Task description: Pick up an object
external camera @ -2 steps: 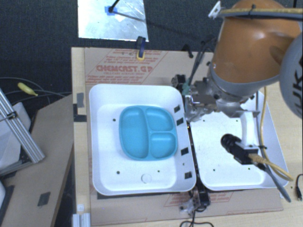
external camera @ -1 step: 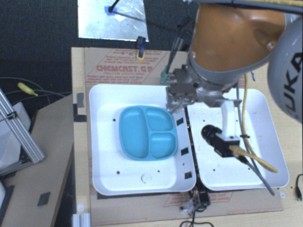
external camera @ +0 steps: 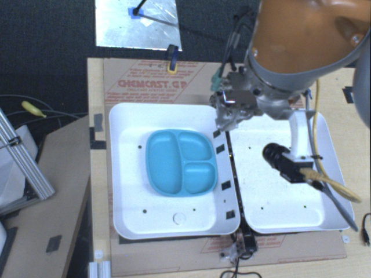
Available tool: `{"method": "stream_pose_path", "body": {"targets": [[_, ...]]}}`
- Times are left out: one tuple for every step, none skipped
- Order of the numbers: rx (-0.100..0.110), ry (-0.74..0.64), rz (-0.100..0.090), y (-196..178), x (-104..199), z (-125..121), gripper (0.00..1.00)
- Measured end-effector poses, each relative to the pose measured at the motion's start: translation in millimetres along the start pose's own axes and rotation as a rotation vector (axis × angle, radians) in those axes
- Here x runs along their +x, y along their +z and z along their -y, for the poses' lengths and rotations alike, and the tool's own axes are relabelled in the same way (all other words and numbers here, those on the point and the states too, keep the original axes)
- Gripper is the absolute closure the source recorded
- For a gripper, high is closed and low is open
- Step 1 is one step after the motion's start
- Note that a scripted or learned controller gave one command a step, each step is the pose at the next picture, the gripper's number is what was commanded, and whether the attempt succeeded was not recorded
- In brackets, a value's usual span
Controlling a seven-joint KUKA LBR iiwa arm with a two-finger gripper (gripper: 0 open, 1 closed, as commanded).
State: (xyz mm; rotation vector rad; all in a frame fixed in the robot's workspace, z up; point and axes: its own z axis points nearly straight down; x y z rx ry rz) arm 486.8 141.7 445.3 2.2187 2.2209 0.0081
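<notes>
The big grey robot arm with its orange band (external camera: 301,33) is closest to the camera, high over the bench. Its gripper (external camera: 227,116) hangs above the far end of the strip between the two bins. I cannot tell if the jaws are apart or together. The light blue plastic plate with three sections (external camera: 177,162) lies flat in the shallow white left bin (external camera: 130,213), to the left of the jaws and closer to the camera than they are, not touching them.

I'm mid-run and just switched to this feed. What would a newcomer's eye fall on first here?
The blue divided plate stands out most, lying flat in the middle of the white left bin. Next comes the arm's broad orange band at the upper right, with the gripper below it, over the far end of the seam where the left bin meets the right bin.
</notes>
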Motion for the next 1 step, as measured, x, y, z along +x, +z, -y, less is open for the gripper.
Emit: {"method": "stream_pose_path", "body": {"targets": [[-0.001,-0.004,0.0,-9.6,0.4,-0.6,1.0]]}}
